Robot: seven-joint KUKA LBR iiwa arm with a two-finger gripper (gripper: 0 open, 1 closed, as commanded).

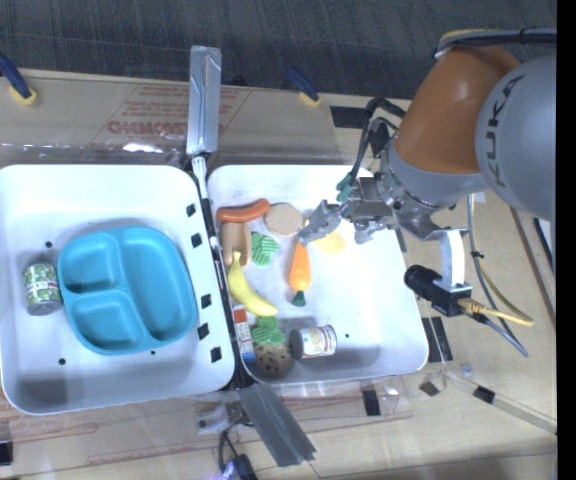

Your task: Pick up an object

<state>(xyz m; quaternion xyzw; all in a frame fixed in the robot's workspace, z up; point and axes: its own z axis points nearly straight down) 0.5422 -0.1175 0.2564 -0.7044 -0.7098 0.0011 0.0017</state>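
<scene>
White plastic bins sit side by side on a cardboard-lined worktop (98,118), with blue clamps at its far edge and dark ribbed flooring beyond. The left bin (18,358) holds a blue divided tray (123,288) and a small green-labelled can (40,288) lying just beside the tray's left edge. The right bin (388,318) carries the pickable items, clustered along its left side: a sausage (243,211) at the top, a round tan piece (282,218) beside it, a green item (263,249), a carrot (299,265), a banana (246,288), and a can (317,341) lying near the front wall. The grey arm with its orange band reaches in from the right; its end effector (320,223) hangs over the upper middle of the right bin, just above the carrot and a yellow piece (332,241). Whether its fingers are released or clenched cannot be told, and nothing visibly sits between them.
</scene>
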